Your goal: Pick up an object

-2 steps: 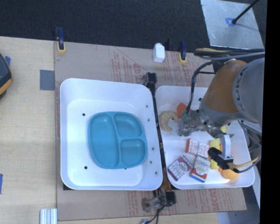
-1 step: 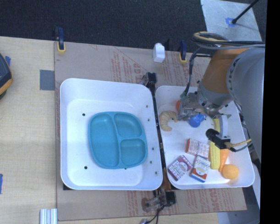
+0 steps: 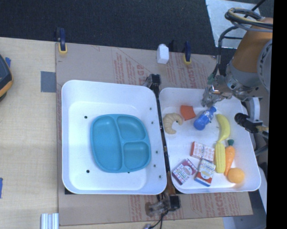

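The claw (image 3: 210,101) hung just above the blue bottle (image 3: 204,118) in the right bin (image 3: 254,186), its spread or pinch impossible to tell.

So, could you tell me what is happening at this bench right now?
The arm's gripper hangs over the back of the right bin, just above a blue bottle lying among toy food: a croissant, a banana, a carrot. Nothing is visibly lifted. The left bin holds a blue divided tray.
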Tool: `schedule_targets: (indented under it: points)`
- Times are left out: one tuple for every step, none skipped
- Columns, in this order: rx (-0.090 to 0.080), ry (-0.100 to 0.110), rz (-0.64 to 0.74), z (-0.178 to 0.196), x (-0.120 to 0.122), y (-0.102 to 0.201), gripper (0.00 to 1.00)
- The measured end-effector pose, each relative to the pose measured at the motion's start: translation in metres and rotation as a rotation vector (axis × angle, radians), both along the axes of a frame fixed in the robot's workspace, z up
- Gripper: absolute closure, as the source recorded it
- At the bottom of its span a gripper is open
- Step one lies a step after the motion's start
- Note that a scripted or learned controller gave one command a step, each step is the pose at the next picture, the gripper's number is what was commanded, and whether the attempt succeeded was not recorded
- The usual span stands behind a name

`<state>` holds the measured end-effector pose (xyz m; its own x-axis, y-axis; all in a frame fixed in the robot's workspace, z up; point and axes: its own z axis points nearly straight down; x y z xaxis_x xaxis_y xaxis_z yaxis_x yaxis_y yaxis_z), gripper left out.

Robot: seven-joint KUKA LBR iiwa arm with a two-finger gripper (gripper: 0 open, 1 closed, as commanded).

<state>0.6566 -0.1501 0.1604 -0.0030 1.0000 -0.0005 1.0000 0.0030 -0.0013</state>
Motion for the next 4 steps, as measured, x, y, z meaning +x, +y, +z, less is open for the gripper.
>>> schedule_targets:
  points:
    - [0.0, 0.0, 0.001, 0.064, 0.0, -0.024, 0.0]
    - [0.001, 0.003, 0.003, -0.002, -0.001, 0.039, 0.0]
    - [-0.001, 0.001, 0.0, -0.009, 0.0, -0.008, 0.0]
    - [0.0, -0.001, 0.0, 0.074, 0.0, -0.035, 0.0]
